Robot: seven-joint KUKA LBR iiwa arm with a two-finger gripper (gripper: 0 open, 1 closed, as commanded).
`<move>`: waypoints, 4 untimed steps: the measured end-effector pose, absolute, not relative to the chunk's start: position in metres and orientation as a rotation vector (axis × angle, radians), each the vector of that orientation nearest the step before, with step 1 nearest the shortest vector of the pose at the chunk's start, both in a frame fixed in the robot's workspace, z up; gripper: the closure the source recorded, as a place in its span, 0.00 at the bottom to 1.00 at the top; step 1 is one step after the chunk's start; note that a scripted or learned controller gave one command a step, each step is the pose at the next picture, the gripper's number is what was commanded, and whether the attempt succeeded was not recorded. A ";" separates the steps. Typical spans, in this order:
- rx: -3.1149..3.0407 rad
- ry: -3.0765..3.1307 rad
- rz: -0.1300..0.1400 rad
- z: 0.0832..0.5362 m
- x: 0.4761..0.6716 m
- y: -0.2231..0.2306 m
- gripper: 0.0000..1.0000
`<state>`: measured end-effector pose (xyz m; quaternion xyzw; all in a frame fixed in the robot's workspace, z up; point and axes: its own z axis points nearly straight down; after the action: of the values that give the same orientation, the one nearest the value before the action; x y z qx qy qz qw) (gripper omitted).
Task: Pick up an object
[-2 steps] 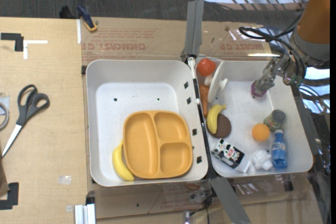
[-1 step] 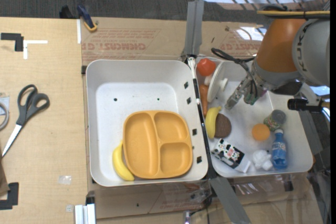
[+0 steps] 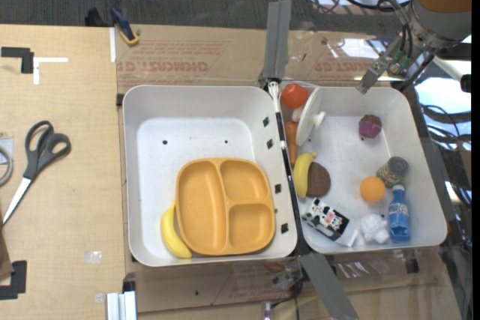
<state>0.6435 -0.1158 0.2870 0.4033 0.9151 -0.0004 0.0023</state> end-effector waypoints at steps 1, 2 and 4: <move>1.095 2.942 -0.002 0.270 0.630 -0.116 1.00; 0.907 3.002 -0.001 0.293 0.651 -0.113 1.00; 1.142 2.922 -0.001 0.267 0.607 -0.120 1.00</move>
<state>0.6066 -0.1201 0.2675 0.3639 0.9314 -0.0003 0.0020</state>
